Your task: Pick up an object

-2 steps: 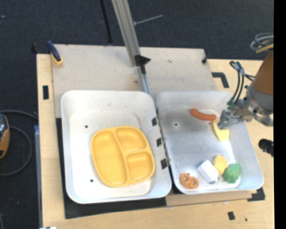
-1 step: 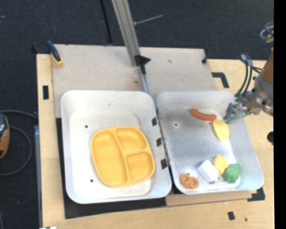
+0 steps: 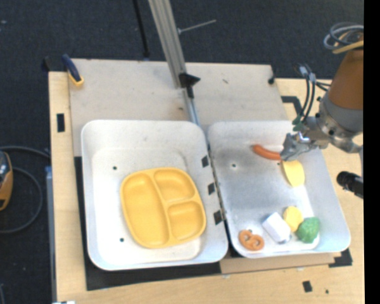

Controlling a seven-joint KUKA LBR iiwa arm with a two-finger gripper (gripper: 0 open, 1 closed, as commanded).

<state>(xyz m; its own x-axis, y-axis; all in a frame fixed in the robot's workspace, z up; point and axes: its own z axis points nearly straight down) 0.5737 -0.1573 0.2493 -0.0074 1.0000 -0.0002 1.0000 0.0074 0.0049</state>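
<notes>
From my seat I see the grey arm with its orange band (image 3: 349,75) reaching in from the right, its two-finger gripper (image 3: 290,149) low over the upper part of the right-hand shallow white bin (image 3: 240,189). The tips sit right at the end of a slim orange carrot-shaped toy (image 3: 265,151), which lies on the bin floor pointing left; I cannot tell whether they touch it or are spread or pinched, so I call nothing held. Just below the gripper a pale yellow wedge-like piece (image 3: 294,173) lies near the bin's right wall. Along the near edge of the same bin I count four more things close together: a brown pretzel-shaped toy (image 3: 251,239), a white block (image 3: 276,227) beside it, a small yellow rounded piece (image 3: 292,217) touching the block, and a green leafy lump (image 3: 308,229) at the corner. The left-hand white bin (image 3: 101,144) holds a yellow plastic plate with three compartments (image 3: 163,205), lying flat. A grey metal post (image 3: 170,37) rises behind the bins.
</notes>
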